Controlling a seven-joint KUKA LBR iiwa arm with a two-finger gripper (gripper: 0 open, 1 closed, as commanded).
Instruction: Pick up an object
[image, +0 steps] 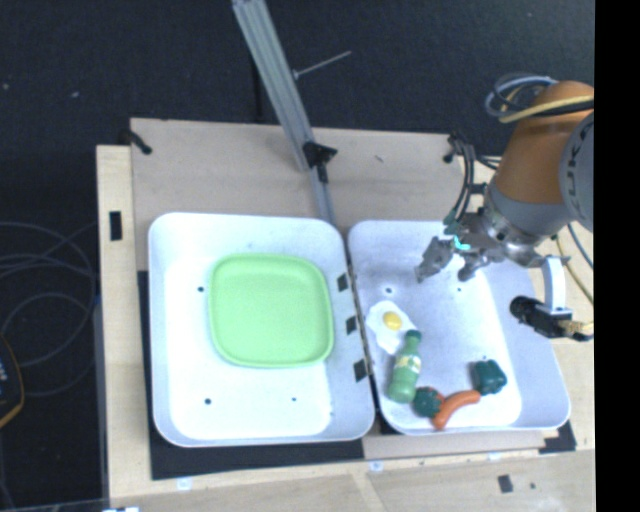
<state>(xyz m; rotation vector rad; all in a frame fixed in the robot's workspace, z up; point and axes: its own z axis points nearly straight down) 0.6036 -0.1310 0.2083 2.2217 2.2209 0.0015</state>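
The gripper (452, 268) hung over the upper part of the right bin (530, 400), its two fingers spread apart and pointing down toward the bin floor, with nothing between them. The arm (535, 170) came in from the right, its orange band above the wrist.

The objects lay well below the gripper in the picture, gathered in the lower half of that bin. Nearest was a fried egg (388, 322), flat against the floor just beside the left wall. Touching its lower edge was a green bottle (405, 372), lying tilted with its yellow cap toward the egg. Further down sat a dark green piece (427, 402), with an orange carrot (455, 405) curving beside it, and a teal block (489, 377) to their right, near but apart.

All looked like small toy foods: light, probably hard plastic, smooth enough to slip. The egg seemed the poorest choice, too flat to get fingers under. The bottle appeared the best, stiff and rounded; I would close across its body at the middle, fingers set crosswise to its long axis. The teal block also stood clear of its neighbours and looked chunky enough to pinch from two sides.

The left bin (180, 300) held a green plate (270, 308), well apart from the gripper.
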